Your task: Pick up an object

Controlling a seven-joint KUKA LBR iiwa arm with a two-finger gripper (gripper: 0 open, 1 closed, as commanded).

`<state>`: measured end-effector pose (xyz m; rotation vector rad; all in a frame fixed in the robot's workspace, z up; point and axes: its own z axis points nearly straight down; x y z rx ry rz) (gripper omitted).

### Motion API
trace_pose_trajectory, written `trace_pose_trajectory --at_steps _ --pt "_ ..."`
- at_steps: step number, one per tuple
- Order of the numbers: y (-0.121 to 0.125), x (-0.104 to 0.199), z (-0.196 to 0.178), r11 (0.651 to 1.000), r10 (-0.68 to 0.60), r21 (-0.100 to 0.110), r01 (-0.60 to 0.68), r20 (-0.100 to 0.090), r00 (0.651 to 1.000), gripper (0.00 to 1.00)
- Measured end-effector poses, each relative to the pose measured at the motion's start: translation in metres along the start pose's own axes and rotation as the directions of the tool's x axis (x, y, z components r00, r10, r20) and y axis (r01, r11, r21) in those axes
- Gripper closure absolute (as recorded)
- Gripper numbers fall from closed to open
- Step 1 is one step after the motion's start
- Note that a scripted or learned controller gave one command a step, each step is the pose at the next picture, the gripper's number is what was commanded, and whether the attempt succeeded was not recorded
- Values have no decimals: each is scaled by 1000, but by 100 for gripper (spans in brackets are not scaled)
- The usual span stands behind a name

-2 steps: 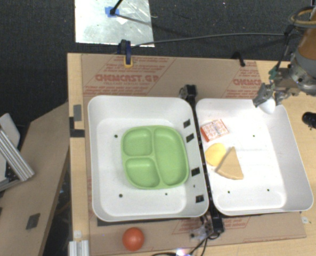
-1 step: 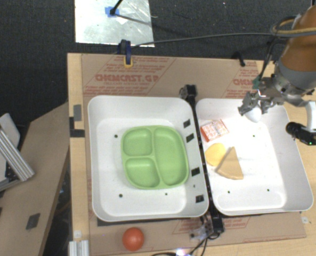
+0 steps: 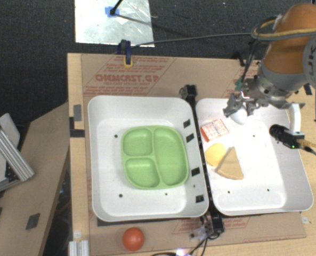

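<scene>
Packet [image 3: 214,128] just below tool [image 3: 237,112]

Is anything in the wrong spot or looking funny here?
Yes. A red-orange ball sits on the bench outside both bins, in front of the left bin. The other items lie inside the bins; nothing looks spilled or broken.

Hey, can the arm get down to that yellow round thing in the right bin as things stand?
Probably yes. The yellow round piece lies uncovered in the right bin, touching the tan wedge on one side, and the gripper hangs above the same bin.
</scene>
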<state>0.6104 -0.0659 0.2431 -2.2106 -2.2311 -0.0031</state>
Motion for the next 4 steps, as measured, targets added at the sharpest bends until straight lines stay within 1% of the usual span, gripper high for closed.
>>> trace_pose_trajectory --at_steps 1,2,3,4 --pt "-18 57 12 1000 0 2 0 -1 1000 100" --pt "-28 112 19 1000 -1 1 1 0 1000 100" --pt "-48 171 14 1000 -1 2 1 -1 1000 100" --pt "-47 167 14 1000 6 1 -6 1 1000 0"
